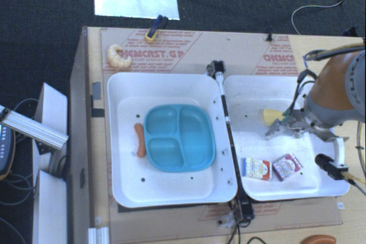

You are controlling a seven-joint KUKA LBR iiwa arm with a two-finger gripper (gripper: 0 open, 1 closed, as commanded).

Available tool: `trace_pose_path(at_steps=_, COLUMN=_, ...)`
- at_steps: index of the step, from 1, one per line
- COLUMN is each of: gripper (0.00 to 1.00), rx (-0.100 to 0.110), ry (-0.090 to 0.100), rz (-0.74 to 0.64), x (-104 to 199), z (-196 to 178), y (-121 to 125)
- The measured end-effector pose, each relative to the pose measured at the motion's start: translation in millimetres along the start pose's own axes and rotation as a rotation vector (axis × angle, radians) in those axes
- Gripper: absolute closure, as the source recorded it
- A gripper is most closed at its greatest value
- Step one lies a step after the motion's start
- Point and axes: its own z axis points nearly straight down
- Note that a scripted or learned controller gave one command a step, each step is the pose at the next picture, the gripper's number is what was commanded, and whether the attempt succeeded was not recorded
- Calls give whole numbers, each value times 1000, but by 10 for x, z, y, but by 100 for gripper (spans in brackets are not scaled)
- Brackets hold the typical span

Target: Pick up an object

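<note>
I see the gripper (278, 127) just below-right of the yellow wedge (272, 116), almost touching; whether the fingers are open I cannot tell.

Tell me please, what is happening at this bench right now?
A robot arm reaches in from the right over the right bin. Its gripper is low beside a yellow object, with nothing visibly held. Two small packets lie nearer the front. The left bin holds a blue divided plate and a sausage.
</note>
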Motion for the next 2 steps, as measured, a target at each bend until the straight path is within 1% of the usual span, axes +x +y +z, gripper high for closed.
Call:
trace_pose_path(at_steps=1, gripper=0, rx=-3, ry=1, rz=-4, x=430, z=-7, y=442)
trace_pose_path(at_steps=2, gripper=0, rx=-1, ry=0, rz=-1, x=307, z=-4, y=354)
